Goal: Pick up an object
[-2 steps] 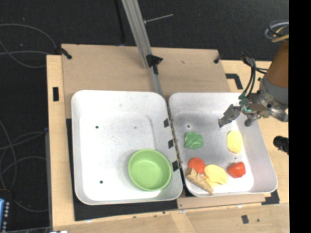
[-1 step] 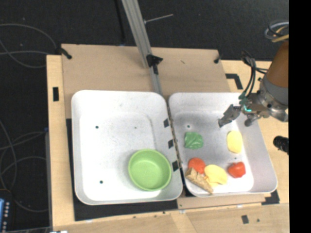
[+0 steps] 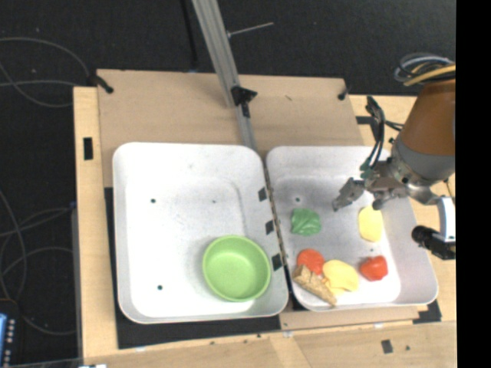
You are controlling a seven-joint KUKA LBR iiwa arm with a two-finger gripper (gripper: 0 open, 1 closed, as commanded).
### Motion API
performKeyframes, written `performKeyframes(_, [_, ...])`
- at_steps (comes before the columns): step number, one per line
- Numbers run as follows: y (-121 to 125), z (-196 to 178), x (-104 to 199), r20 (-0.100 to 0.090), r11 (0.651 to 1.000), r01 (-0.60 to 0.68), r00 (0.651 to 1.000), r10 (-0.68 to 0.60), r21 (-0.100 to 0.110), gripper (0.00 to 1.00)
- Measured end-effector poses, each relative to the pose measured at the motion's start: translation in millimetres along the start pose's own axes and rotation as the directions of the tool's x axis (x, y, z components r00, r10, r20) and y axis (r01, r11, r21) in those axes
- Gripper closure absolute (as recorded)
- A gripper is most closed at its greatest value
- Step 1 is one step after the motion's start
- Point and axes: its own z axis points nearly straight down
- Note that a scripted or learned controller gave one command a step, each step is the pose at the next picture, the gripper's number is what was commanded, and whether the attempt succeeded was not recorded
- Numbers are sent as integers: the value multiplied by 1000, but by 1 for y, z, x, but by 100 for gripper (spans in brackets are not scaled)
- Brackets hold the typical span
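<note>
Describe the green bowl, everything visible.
The green bowl is round, light green and plain, looking like matte plastic. It sits upright, mouth up, nothing visible inside. It rests on the floor of the left bin, in the near right corner, close to the wall beside the right bin. Nothing else touches it.

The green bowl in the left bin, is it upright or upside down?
Upright. The green bowl shows its open hollow and rim facing up, resting on the floor of the left bin.

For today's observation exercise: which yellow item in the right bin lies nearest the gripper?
The pale yellow piece just below the gripper; the other yellow item lies lower, among the front cluster.
</note>
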Motion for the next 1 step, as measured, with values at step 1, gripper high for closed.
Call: performKeyframes(1, [5, 46, -8, 1, 1000, -1, 1000, 1, 0, 0])
